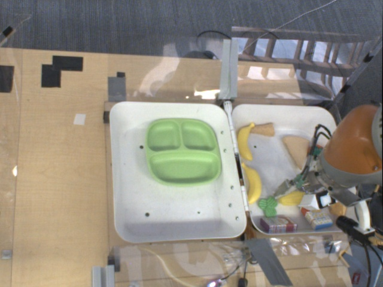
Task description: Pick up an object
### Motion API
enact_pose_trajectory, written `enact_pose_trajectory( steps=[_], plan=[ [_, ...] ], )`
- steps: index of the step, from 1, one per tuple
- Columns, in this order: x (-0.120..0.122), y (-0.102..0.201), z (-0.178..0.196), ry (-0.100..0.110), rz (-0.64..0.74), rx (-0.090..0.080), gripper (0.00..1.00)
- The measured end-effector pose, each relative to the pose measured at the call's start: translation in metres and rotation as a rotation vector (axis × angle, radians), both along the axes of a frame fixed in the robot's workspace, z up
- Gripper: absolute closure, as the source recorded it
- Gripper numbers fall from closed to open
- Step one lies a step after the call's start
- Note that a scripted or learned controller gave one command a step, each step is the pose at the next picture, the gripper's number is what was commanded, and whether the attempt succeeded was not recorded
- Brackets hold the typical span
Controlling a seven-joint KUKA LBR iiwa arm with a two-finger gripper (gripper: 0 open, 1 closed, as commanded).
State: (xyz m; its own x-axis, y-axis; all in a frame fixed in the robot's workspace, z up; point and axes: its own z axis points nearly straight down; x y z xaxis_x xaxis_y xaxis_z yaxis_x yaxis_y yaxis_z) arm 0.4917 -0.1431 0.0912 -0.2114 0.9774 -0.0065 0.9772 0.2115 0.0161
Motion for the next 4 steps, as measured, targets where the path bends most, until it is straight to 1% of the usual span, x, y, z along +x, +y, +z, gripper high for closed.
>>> enact_pose_trajectory(
  steps=[1,2,3,4],
  plan=[
    [0.018,0.044,0.0,-0.003,0.025,-0.002,0.0],
    [0.018,0.044,0.0,-0.003,0.025,-0.002,0.0],
    [0.1,0.006,-0.001,0.001,-0.011,0.001,0.0],
    [0.086,-0.063,0.033,0.009,0.159,-0.002,0.0]
  ],
)
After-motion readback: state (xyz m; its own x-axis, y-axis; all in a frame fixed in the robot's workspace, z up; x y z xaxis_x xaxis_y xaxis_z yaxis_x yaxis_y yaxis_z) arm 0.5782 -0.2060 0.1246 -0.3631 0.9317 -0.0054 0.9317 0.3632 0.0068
